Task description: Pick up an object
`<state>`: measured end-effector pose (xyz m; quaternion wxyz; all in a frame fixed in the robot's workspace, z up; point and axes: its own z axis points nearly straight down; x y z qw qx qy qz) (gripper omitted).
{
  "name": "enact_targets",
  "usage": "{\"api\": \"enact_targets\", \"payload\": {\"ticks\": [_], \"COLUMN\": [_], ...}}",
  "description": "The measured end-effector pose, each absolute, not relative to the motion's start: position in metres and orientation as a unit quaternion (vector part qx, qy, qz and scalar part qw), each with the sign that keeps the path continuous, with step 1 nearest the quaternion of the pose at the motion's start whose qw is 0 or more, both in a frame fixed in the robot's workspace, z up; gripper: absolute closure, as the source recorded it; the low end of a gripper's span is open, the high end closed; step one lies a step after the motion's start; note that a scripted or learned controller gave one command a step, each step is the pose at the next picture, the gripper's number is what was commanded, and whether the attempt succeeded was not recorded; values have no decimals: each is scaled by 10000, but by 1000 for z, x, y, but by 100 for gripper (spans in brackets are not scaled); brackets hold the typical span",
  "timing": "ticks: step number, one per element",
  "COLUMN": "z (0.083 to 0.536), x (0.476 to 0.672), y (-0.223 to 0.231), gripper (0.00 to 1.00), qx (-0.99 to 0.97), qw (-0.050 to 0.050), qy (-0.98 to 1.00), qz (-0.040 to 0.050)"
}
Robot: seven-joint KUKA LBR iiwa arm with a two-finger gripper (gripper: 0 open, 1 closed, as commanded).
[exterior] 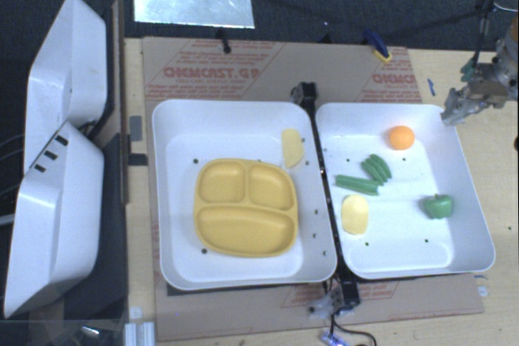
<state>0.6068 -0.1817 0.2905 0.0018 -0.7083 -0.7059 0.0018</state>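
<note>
At the three o'clock edge of the bench, the gripper [459, 106] hangs above the upper right corner of the right bin [466, 198], just outside its rim. How far its fingers stand apart cannot be told at this size, and nothing shows between them.

Inside the right bin, an orange ball [401, 138] lies toward twelve o'clock. Just below it, toward the bin's centre, sits a green pea pod [377, 167], tilted, and beside it at about eight o'clock from that pod lies a longer green bean [357, 185], nearly touching it. A pale yellow piece [355, 215] rests at seven o'clock in the bin, close to the divider between the bins. A green pepper [438, 207] sits at four o'clock, well apart from the others and nearest the gripper's side.

In the left bin [174, 198], a yellow divided plate [246, 207] with three compartments fills the centre. A second pale yellow piece [292, 147] lies at two o'clock from the plate, touching its rim and near the bin's right wall.

Both bins rest on a sheet of brown cardboard [268, 65] with red print.
</note>
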Motion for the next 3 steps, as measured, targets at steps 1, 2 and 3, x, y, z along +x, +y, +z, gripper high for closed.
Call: {"api": "enact_targets", "payload": {"ticks": [1, 2, 3], "z": [294, 284, 358], "x": [608, 587, 562], "y": [-180, -161, -156], "gripper": [0, 0, 0], "qx": [-7069, -7236, -7070], "qw": [-5, -1, -32], "qy": [-7073, -6902, -7072], "qz": [-3, -1, -23]}}
